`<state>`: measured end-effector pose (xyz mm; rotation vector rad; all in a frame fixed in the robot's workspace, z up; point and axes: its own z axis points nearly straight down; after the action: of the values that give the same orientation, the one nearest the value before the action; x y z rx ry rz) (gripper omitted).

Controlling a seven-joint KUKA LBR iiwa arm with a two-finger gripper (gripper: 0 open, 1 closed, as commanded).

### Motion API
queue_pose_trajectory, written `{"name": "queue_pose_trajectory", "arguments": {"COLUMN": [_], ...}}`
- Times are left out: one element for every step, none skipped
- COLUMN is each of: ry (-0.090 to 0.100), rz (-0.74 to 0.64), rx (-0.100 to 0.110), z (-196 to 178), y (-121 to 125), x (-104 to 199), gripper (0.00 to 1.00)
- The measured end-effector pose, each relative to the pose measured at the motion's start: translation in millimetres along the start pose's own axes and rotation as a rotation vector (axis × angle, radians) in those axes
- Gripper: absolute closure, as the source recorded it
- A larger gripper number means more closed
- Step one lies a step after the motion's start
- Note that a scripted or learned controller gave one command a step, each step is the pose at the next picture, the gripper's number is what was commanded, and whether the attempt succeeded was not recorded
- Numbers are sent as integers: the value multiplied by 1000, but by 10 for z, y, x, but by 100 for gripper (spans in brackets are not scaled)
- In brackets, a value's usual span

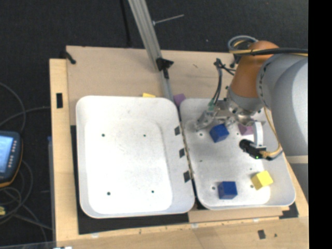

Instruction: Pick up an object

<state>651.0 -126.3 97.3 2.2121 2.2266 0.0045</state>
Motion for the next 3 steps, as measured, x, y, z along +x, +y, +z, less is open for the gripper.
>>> {"name": "queue_pose_trajectory", "arguments": {"ry": [-2,-2,0], "rz": [3,5,-1], "rx": [3,0,-7], "z": [-3,-113,-1053], "y": [-181,-169,251], "x": [206,186,734], "gripper": [0,100,100]}}
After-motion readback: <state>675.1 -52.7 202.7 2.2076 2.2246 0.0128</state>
